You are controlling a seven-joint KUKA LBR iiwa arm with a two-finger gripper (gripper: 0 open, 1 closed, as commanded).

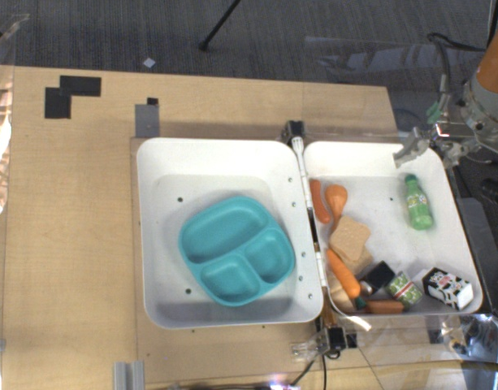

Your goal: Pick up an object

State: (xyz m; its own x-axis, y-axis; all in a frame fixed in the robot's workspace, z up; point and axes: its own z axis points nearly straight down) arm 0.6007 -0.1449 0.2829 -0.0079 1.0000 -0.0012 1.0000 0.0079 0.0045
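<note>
a wooden tabletop (70, 242) is being seen from above, with two shallow white bins sitting side by side on it. the left bin (163, 185) is holding a teal divided plate (236, 250), which is lying slightly turned near the middle, with three compartments facing up.

the right bin (378, 165) is carrying the loose objects. a green bottle (417, 202) is lying on its side toward the upper right of the bin, well apart from the rest. an orange piece (337, 199) and a reddish sausage-like piece (319, 201) are lying just beside each other near the bin's left wall. below them a tan slice of bread (350, 240) is resting, and a carrot (344, 273) is lying at a slant beside it, toward the lower left corner. a small black block (379, 275), a small green and red can (404, 288) and a red sausage (385, 305) are clustered along the lower edge. a black and white carton (448, 288) is sitting in the lower right corner.

the arm is reaching in at the upper right, and the tool (415, 146) is hovering over the upper right edge of the right bin, just above the green bottle. nothing is being seen between its fingers, and whether the tool is open or closed cannot be told.
</note>
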